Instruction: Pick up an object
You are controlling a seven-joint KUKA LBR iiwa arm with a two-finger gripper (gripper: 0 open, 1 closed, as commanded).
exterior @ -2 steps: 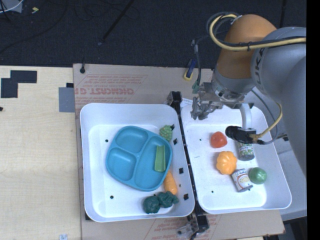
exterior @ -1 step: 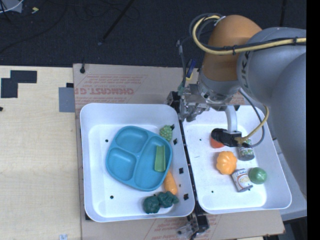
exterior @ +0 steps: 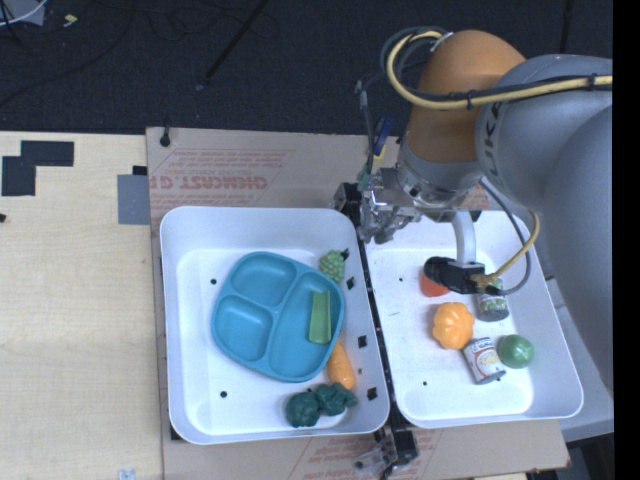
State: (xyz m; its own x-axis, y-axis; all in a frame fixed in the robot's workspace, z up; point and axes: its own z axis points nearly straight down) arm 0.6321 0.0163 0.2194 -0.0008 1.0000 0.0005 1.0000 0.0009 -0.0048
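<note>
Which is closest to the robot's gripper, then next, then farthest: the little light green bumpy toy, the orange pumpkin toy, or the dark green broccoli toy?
Starting from the gripper:
1. Little light green bumpy toy, in the upper right corner of the left white bin.
2. Orange pumpkin toy, in the middle of the right white bin.
3. Dark green broccoli toy, by the left white bin's bottom edge.

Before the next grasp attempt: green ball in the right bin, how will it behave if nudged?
Likely rolls: the green ball looks round and smooth on the right bin's flat floor. The small can beside it may stop it that way. Probably light, toy-like.
</note>
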